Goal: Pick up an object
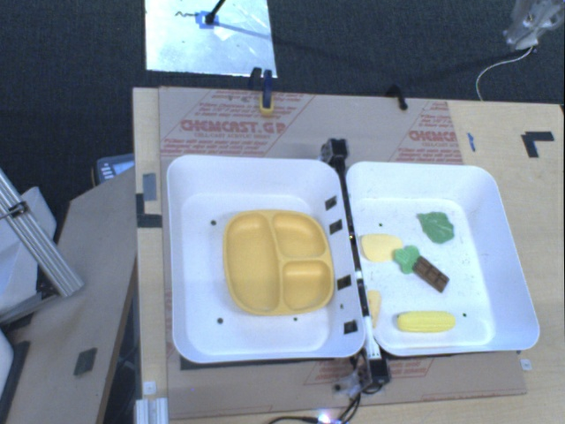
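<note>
Nothing picked yet: my gripper (532,16) sits way up at 1 o'clock, jaw state unreadable, corn (426,322), chocolate bar (432,274), green leaf (436,227) all lying in the right bin (503,237).

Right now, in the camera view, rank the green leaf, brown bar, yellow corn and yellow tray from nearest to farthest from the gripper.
From the gripper, top right:
1. Green leaf, right bin, upper part.
2. Brown bar, mid-bin.
3. Yellow corn, bin's lower edge.
4. Yellow tray, left bin.
</note>
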Robot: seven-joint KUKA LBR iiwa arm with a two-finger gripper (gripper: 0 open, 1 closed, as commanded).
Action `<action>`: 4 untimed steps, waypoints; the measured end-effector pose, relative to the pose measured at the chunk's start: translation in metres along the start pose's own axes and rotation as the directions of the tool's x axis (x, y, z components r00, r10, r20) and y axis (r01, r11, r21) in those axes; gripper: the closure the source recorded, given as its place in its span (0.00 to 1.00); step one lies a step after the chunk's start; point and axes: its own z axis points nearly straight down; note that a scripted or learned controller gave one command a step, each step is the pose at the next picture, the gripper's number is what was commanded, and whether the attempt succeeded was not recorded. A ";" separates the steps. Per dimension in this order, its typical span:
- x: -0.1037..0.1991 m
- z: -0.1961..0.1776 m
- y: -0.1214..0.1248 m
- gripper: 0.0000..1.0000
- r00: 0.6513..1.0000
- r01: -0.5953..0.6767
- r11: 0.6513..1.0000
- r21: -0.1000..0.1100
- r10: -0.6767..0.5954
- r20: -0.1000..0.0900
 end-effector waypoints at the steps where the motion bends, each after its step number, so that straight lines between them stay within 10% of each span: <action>1: -0.084 0.001 -0.001 1.00 1.000 -0.004 1.000 0.001 0.004 0.002; 4: -0.102 0.000 0.001 1.00 1.000 0.009 1.000 0.001 -0.009 -0.001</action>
